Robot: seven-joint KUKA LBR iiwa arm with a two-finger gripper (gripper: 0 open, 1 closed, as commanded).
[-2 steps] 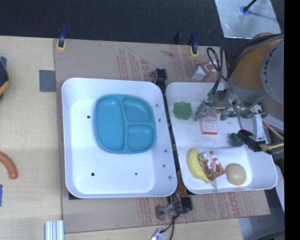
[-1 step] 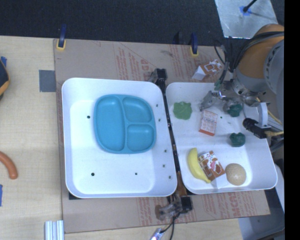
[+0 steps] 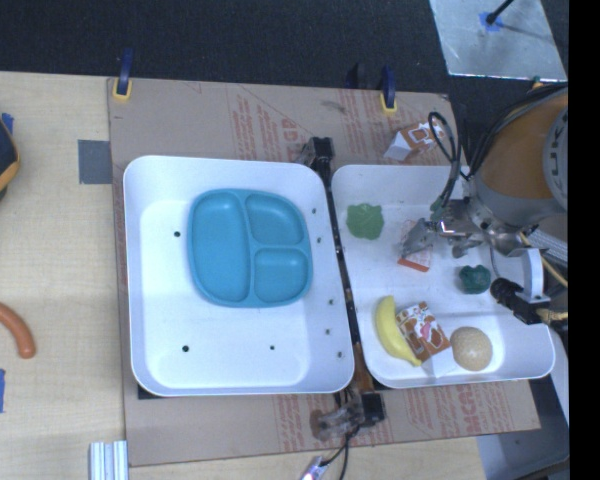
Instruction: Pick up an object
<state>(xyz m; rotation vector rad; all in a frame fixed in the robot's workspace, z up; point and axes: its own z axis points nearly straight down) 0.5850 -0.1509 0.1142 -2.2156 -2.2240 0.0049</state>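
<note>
My gripper (image 3: 418,238) hangs low over the middle of the right bin (image 3: 380,183), on the grey arm with the orange band that comes in from the right. Directly beneath its tip lies a small red and white item (image 3: 414,261), partly covered by it. I cannot tell whether the two touch. A light green object (image 3: 364,220) sits to the gripper's left. A dark green object (image 3: 473,278) lies to its lower right. Along the bin's near side lie a yellow banana (image 3: 388,330), a snack packet (image 3: 423,331) and a round tan object (image 3: 471,349).
The left bin (image 3: 150,358) holds a blue divided plate (image 3: 250,246). An orange sausage (image 3: 12,328) lies on the bench at the far left. A small packet (image 3: 415,138) rests on the cardboard behind the right bin. Cables run by the arm's wrist.
</note>
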